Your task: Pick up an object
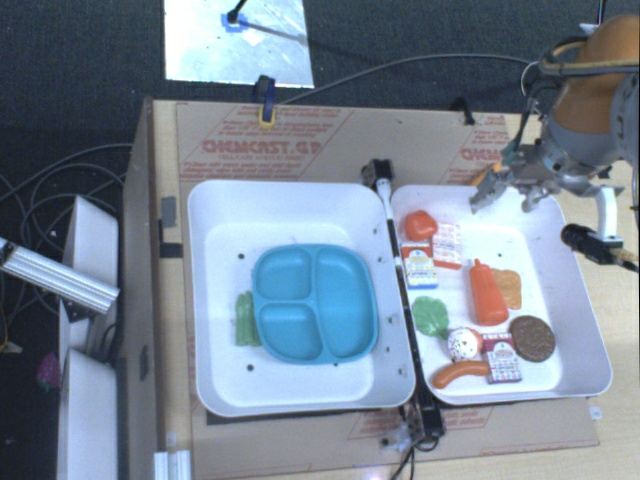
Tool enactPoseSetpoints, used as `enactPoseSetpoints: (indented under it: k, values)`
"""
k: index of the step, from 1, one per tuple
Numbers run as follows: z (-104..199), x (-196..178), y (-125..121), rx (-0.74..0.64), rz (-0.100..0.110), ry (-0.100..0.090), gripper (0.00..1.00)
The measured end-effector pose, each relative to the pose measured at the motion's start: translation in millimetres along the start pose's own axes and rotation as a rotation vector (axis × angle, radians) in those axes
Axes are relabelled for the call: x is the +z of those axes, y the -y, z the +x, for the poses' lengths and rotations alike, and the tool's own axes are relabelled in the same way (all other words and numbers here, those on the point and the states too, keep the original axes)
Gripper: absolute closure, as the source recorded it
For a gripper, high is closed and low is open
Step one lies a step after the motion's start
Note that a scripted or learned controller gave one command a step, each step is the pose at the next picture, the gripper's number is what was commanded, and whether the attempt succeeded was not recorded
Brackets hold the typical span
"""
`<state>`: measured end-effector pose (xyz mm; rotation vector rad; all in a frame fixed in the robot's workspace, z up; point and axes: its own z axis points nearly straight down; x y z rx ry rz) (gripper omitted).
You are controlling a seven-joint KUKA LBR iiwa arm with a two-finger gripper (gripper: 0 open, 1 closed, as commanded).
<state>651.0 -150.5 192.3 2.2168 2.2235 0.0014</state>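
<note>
over the right bin's (590, 363) far edge, pincer (510, 196) hovering, open and empty; ketchup bottle (487, 293) lying below-left in the bin, long axis pointing roughly toward it.

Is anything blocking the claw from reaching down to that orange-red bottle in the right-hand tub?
Nothing visible does. The gripper hangs above the far end of the right white bin, and the orange-red bottle lies uncovered nearer the camera, with a tan slice touching its right side.
</note>
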Motion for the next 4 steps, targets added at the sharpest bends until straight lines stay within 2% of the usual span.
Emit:
enactPoseSetpoints:
  k: [1,2,3,4]
  values:
    - [-3,57,53,0.001,0.003,0.0,0.0]
    - [20,107,86,0.001,-0.001,0.0,0.0]
    - [20,96,86,0.001,-0.002,0.0,1.0]
    - [103,6,74,-0.002,-0.003,-0.002,1.0]
